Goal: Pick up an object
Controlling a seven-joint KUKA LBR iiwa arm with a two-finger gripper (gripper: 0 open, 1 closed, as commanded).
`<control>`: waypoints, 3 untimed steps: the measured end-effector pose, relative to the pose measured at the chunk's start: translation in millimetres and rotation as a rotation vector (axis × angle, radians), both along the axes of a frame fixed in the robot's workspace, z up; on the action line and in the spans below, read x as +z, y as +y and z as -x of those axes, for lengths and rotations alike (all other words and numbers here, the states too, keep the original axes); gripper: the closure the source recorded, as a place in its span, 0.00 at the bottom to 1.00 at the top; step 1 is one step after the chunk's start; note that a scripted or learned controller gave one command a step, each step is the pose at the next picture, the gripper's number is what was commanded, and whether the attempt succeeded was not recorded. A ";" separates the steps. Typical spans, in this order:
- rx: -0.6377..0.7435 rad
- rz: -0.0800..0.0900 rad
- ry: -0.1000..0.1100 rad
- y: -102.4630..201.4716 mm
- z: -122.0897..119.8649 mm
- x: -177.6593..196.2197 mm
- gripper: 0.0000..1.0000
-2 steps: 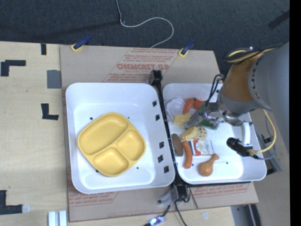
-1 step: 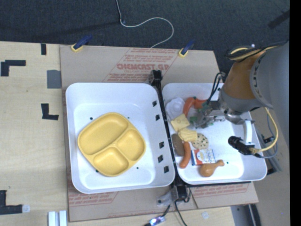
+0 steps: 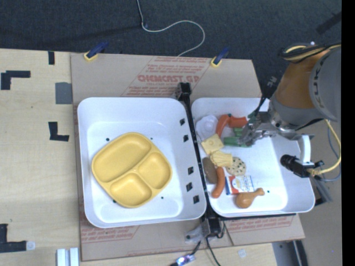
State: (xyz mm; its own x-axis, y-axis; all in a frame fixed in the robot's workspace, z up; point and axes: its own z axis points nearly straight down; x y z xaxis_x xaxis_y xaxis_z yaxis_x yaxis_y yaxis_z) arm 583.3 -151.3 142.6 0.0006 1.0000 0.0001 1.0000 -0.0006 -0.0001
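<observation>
**Camera view: gripper low in the right bin, over the toy food**

Camera view looks down on two white bins; the left bin (image 3: 89, 204) carries a yellow divided tray (image 3: 131, 169); the right bin (image 3: 283, 203) holds a heap of toy food along its left side — an orange carrot (image 3: 223, 123), a green piece (image 3: 237, 132), a cheese wedge (image 3: 212, 144), a cookie (image 3: 238, 165), a sausage (image 3: 218, 183) and a drumstick (image 3: 249, 197).

The gripper (image 3: 248, 137) sits low at the green piece; whether its fingers are spread or closed I cannot tell, and nothing is plainly held.

These look like light, stiff, smooth plastic, so likely slippery and apt to skid; a grasp across the narrow middle of the carrot or sausage seems safest; the crowding may let neighbours be nudged.
</observation>
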 end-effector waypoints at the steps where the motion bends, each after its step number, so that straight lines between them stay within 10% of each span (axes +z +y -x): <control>1: 0.002 0.002 -0.004 -5.3 -6.9 59.4 1.00; 3: 0.007 -0.002 0.001 51.2 -1.1 92.0 1.00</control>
State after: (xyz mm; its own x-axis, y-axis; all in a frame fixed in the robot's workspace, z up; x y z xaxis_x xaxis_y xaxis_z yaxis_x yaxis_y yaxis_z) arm 584.4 -100.1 234.6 -0.0065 1.0000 0.0019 1.0000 0.0065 -0.0009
